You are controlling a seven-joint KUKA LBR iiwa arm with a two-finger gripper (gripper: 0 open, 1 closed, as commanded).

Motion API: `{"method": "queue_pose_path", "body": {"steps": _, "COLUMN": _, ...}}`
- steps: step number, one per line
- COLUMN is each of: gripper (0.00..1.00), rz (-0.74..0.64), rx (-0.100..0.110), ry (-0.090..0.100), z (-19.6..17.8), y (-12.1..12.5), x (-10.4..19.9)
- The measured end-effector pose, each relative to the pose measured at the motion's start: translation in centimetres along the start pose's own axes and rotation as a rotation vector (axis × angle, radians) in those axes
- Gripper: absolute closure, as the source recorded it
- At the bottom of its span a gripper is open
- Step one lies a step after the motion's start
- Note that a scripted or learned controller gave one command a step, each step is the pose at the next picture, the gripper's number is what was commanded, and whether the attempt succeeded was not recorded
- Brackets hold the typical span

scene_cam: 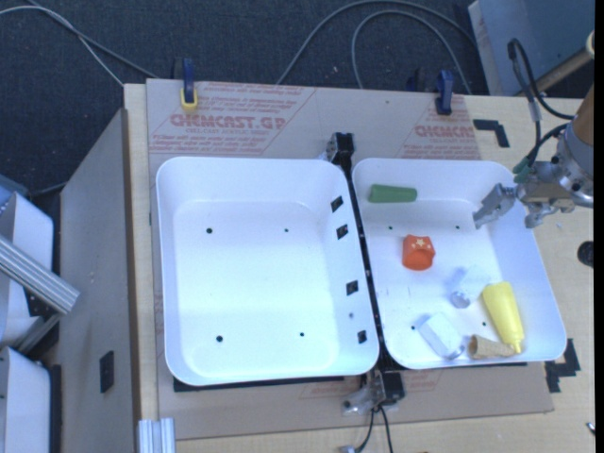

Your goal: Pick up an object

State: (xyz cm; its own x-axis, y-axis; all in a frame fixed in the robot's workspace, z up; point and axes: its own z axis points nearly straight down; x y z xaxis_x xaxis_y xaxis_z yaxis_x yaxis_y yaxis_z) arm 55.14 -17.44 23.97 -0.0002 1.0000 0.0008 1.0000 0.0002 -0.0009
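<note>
The gripper hangs at the right edge of the frame, over the right bin, fingers spread, holding nothing. The toys lie lower down. Picking has not started; next it must go down over one, maybe the orange toy.

Setting: pale beige flat surface, topped by a tan printed cardboard sheet fixed at 12 o'clock with two blue-and-yellow clamps. Dark grey-blue carpet floor beyond, crossed by loose grey cables. Ribbed aluminium rail at 9 o'clock. Even, diffuse lighting.
</note>
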Motion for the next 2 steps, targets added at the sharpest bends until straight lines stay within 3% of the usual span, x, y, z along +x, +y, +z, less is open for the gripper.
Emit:
{"method": "queue_pose_path", "body": {"steps": 1, "gripper": 0.00, "rz": 0.000, "rx": 0.012, "ry": 0.006, "z": 8.0, "y": -5.6, "x": 4.4}}
{"method": "queue_pose_path", "body": {"steps": 2, "gripper": 0.00, "rz": -0.006, "rx": -0.004, "ry": 0.001, "z": 15.9, "y": 2.6, "x": 7.5}}
